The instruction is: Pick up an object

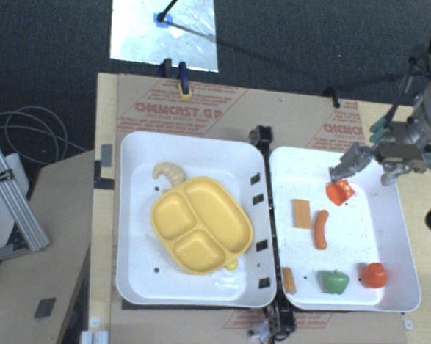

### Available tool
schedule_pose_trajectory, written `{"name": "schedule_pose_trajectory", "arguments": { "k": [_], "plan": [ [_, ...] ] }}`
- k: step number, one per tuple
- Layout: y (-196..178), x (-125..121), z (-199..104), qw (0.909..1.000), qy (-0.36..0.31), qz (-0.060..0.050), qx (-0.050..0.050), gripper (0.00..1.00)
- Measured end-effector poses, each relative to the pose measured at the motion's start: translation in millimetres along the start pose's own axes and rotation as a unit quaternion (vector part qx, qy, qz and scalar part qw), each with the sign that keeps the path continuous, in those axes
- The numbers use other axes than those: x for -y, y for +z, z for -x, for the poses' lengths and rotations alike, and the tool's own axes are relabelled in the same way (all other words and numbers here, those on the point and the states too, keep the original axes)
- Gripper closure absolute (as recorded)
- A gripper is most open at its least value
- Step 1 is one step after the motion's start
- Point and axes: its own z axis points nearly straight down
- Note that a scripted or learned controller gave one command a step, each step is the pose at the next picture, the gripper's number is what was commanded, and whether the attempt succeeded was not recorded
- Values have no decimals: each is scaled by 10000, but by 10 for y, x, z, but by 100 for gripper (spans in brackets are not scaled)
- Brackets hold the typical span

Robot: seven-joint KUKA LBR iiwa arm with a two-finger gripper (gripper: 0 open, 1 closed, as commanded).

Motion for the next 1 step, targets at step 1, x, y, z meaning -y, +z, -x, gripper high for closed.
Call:
{"name": "schedule_pose_trajectory", "arguments": {
  "k": [1],
  "plan": [
    [1995, 29, 521, 9998, 74, -178, 12, 0]
  ]
}}
